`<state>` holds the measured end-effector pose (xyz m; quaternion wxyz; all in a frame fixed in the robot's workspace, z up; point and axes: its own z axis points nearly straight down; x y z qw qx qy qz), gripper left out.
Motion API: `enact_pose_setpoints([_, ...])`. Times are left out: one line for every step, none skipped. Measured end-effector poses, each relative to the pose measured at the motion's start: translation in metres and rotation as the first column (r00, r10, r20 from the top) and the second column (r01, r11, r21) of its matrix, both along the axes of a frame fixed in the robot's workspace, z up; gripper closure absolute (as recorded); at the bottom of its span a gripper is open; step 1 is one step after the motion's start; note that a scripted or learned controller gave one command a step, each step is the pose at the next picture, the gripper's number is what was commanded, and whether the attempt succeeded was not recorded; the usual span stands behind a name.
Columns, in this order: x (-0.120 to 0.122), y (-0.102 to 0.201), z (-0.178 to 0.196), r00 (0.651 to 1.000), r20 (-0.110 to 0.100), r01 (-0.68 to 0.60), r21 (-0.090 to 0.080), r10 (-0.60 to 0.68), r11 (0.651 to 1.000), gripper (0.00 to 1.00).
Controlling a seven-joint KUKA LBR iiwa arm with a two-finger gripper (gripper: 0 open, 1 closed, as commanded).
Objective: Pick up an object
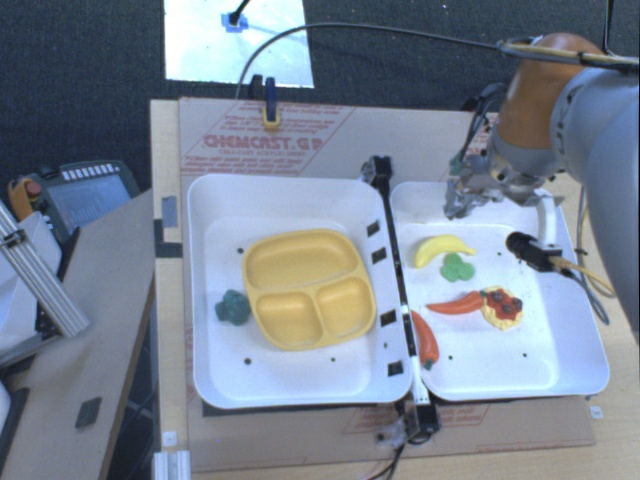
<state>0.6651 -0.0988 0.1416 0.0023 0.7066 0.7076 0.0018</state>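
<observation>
Yellow tray [300, 290] — left bin [215, 203]; banana [443, 249] — right bin [575, 363]

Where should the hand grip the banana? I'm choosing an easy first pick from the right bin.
Grip the banana across its narrow middle, coming straight down from above. It lies flat, curved, with its long axis roughly left to right. The green toy touches its lower edge, so a finger there may nudge it. The hand hovers just above the banana's far side.
</observation>
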Motion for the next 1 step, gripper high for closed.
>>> enact_pose_setpoints([0.0011, 0.0054, 0.0457, 1.0, 0.001, -0.004, 0.0, 0.004, 1.0, 1.0])
